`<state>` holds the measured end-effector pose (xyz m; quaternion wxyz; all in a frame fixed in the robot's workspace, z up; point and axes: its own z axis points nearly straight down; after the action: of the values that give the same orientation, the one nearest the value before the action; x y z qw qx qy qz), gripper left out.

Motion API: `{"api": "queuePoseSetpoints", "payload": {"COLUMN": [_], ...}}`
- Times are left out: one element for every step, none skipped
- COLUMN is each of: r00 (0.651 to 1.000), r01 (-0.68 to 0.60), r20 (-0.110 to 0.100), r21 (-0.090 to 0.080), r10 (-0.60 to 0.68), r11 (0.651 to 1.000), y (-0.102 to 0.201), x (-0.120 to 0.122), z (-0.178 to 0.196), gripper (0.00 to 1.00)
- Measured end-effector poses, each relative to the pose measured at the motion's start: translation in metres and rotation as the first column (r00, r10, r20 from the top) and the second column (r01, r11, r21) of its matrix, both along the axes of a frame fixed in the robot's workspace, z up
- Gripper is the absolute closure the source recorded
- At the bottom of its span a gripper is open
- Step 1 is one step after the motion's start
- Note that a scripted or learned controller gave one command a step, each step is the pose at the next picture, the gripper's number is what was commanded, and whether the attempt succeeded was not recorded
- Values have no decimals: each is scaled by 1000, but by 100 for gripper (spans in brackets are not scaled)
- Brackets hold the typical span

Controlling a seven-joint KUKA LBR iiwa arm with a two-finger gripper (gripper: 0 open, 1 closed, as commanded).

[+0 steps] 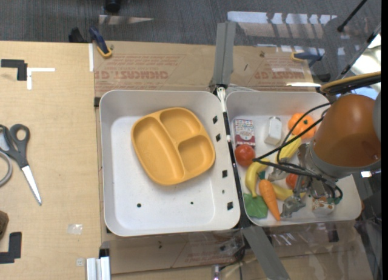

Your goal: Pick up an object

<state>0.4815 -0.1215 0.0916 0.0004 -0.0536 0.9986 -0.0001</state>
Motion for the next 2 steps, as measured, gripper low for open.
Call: {"api": "queuePoseSetpoints", "payload": {"r00": [1000,1000], "r01": [-3,-2], "r20": [4,4], "r21": [-1,-1], "r10": [3,2], "r11": [1000,1000], "y": [0,0], "x": [2,2], "z": [9,9], "gripper": [100,0]}}
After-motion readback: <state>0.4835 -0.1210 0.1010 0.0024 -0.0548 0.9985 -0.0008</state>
